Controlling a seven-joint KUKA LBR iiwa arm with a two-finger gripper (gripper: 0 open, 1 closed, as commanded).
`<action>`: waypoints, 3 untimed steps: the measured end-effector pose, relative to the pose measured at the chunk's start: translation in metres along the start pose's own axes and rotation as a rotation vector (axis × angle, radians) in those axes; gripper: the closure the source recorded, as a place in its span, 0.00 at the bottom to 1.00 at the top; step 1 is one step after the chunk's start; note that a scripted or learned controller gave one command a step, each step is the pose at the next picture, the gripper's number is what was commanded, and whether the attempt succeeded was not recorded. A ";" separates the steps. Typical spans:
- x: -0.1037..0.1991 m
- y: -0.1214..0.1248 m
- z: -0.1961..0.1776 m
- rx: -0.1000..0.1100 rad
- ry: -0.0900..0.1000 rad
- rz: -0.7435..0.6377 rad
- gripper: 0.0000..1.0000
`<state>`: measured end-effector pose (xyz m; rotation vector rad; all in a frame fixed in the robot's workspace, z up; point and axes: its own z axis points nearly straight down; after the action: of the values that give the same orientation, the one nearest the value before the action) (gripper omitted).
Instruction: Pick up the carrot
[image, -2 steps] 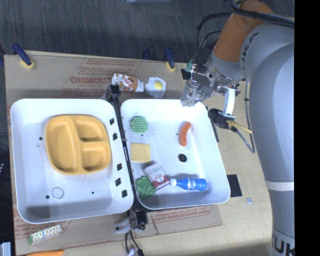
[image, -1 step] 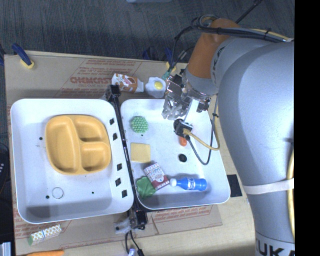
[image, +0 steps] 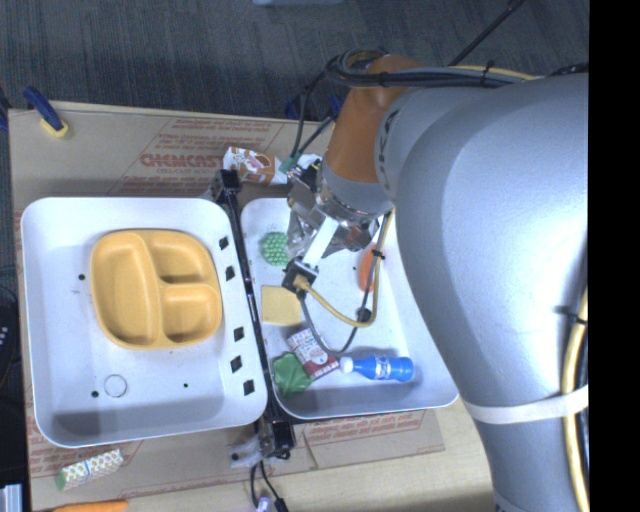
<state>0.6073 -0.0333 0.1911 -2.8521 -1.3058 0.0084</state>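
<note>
The carrot (image: 369, 270) is a thin orange stick lying nearly upright in the picture, on the right side of the right bin (image: 420, 345). Its upper end runs under the arm's wrist. My gripper (image: 303, 228) hangs over the upper part of that bin, to the left of the carrot and just right of a green spotted ball (image: 274, 247). Nothing is visibly held in it.
The right bin also holds a yellow block (image: 281, 304), a red and white packet (image: 310, 350), a green piece (image: 290, 373) and a blue bottle (image: 381, 368). A yellow divided plate (image: 157, 288) sits in the left bin (image: 50, 330). A small box (image: 250, 163) lies beyond the bins.
</note>
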 end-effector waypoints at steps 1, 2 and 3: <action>0.020 -0.005 -0.101 -0.004 0.001 -0.138 1.00; -0.004 0.043 -0.145 -0.004 0.001 -0.329 1.00; -0.005 -0.016 -0.010 0.001 -0.001 -0.298 1.00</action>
<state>0.5921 -0.0265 0.2011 -2.6256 -1.7135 0.0102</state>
